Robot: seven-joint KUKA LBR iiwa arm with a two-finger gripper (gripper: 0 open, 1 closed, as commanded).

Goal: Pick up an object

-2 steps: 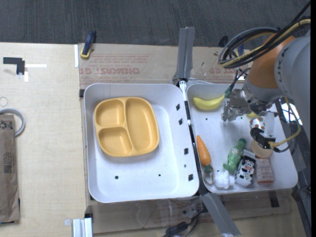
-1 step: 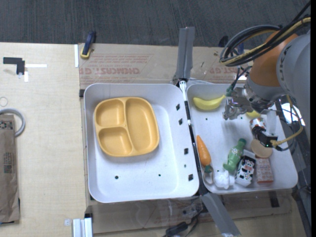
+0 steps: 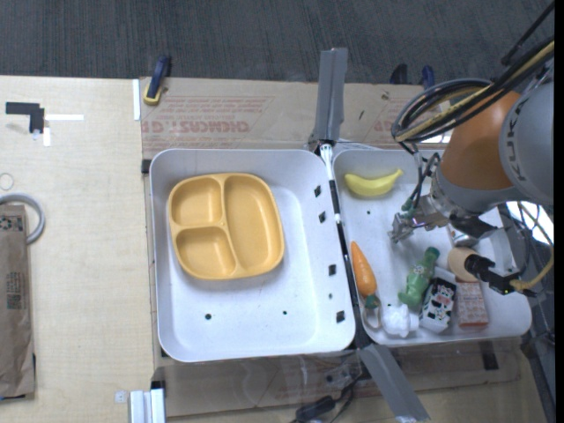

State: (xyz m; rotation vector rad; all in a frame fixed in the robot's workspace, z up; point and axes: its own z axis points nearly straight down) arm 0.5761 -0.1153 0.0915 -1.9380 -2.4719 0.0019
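Camera view: gripper low over bare floor of right bin, fingers seemingly apart, gripping nothing. Approach stage, apparently. Nearest candidates: banana (beside the far wall), carrot, green bottle. Next: centre over one, descend, clamp.

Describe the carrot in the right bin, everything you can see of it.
The carrot is a toy-like orange cone with a smooth, plastic-looking surface and a small green top at its lower end. It lies flat near the left wall of the right bin, pointed tip toward the banana, green end close to a white object. The gripper is apart from it.
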